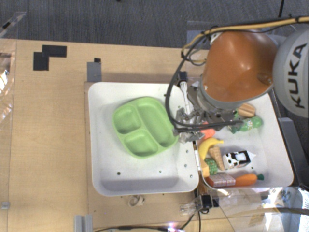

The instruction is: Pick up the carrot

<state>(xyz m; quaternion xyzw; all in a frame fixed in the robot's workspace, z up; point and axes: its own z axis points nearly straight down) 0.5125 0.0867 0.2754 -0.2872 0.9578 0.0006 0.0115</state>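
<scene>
The carrot (246, 180) is orange with a small green top and lies flat along the near edge of the right bin (280, 144), pointing left. My gripper (192, 128) hangs under the arm's orange band, over the divide between the two bins. It is well up and to the left of the carrot, with a banana and other toys between them. The wrist and cables hide most of the gripper.
The left bin (145, 178) holds a green divided plate (142, 127). Around the carrot in the right bin are a banana (211, 145), a cow-patterned carton (237, 159), a pink box (221, 180), a green toy (251, 124) and a tan round piece (246, 110).
</scene>
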